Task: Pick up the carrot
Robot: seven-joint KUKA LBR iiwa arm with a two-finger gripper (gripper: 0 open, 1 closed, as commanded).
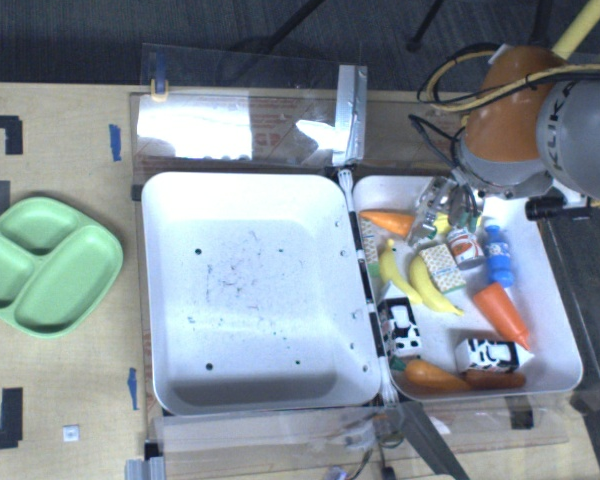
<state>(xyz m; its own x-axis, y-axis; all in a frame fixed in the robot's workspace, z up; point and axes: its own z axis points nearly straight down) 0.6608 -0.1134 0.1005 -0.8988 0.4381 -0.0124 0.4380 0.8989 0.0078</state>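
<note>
Right bin (565, 363) holds a carrot (502, 310); pincer (442, 208) state unclear, labels unreadable.

The arm (565, 133) is built of rounded grey shells, and one bears part of a dark printed name. Beyond the grey comes a glossy orange band (510, 108), domed like a cap. Thin black and yellowish cables (460, 78) loop out from the orange part. Below it sits the gripper (442, 211), a small cluster of pale metal parts with dark fittings. A short black stub (545, 208) juts from the grey shell's underside.
</note>
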